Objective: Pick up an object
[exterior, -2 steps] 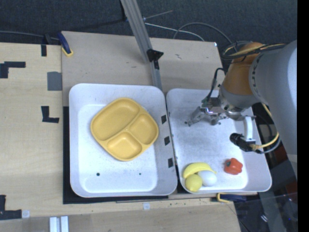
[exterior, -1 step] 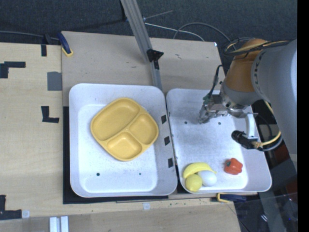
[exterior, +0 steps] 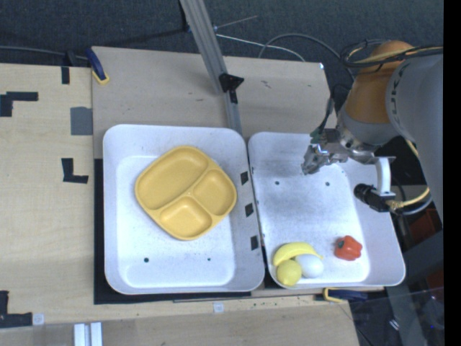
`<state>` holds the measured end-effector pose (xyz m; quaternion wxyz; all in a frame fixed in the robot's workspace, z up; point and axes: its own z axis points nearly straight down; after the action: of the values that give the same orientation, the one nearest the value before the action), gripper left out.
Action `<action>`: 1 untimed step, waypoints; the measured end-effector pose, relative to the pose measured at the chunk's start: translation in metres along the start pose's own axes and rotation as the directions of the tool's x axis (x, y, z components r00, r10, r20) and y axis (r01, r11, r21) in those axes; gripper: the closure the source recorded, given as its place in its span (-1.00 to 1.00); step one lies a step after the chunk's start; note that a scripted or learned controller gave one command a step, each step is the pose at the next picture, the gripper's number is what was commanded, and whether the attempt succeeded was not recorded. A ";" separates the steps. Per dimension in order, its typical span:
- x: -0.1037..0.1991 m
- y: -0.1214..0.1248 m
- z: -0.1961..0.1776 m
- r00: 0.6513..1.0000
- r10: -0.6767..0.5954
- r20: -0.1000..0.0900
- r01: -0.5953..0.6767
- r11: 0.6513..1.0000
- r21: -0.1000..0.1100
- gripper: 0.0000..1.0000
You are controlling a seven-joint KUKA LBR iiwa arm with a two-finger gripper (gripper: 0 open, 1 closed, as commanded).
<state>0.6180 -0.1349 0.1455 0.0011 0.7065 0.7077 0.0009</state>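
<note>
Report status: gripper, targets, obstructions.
Gripper over right bin, upper end, nothing seen held. Banana, lemon, white egg, red pepper at near end. Yellow tray in left bin. Path unobstructed.

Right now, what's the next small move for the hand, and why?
Probably travel toward the near edge of the right bin. The hand sits over the bin's far part, while the banana, yellow ball, white ball and red pepper all lie along the near edge.
</note>
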 end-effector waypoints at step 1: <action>0.005 0.009 -0.047 1.000 -0.001 0.000 0.001 1.000 -0.001 1.00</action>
<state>0.6267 -0.1297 0.1928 0.0016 0.7062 0.7080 0.0013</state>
